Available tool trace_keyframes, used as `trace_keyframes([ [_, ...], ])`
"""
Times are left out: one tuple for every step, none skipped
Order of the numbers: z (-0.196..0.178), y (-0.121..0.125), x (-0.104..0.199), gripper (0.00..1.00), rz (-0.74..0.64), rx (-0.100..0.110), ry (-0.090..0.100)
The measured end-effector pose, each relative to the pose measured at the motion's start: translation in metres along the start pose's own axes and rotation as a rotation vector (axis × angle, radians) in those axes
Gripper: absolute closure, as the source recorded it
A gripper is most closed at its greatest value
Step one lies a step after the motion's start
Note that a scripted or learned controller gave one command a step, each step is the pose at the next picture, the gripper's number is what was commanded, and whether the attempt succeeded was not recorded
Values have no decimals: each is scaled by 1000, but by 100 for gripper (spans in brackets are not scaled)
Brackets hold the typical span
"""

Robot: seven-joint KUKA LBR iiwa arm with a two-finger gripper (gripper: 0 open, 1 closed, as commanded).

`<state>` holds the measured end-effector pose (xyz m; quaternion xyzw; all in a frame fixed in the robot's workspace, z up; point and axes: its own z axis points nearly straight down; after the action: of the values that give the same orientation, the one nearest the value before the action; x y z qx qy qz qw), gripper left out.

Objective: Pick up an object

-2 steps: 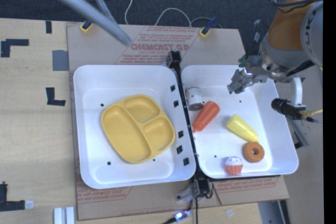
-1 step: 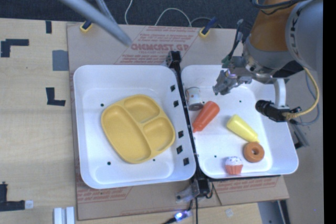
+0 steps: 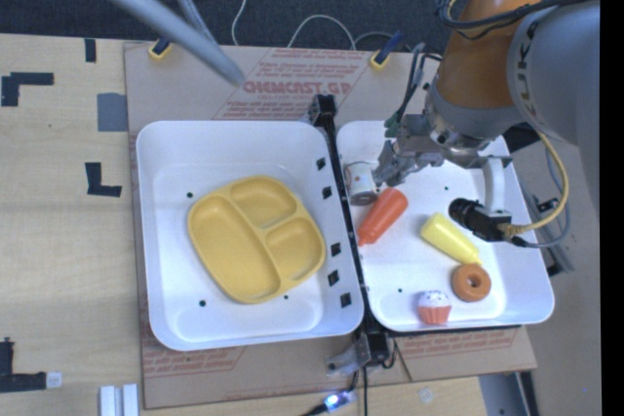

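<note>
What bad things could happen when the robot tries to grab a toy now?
The pincer hangs just above the orange carrot, beside a small grey cup and the divider between the bins. It might bump the cup or the divider instead of grabbing cleanly. The carrot is tapered and looks smooth, so it could slip or roll toward the yellow toy.

Red lettering reading "CHEMCAST GP" is showing on the brown cardboard sheet point(image 3: 292, 85) lying under the two white bins, just behind the left bin's far rim, while part of a dark letter, perhaps a "K", is showing on the grey arm point(image 3: 561, 63)
</note>
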<state>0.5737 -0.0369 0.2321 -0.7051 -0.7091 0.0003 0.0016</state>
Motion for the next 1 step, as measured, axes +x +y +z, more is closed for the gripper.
trace_keyframes([
  [8, -22, 58, 100, -1, 2, 0],
])
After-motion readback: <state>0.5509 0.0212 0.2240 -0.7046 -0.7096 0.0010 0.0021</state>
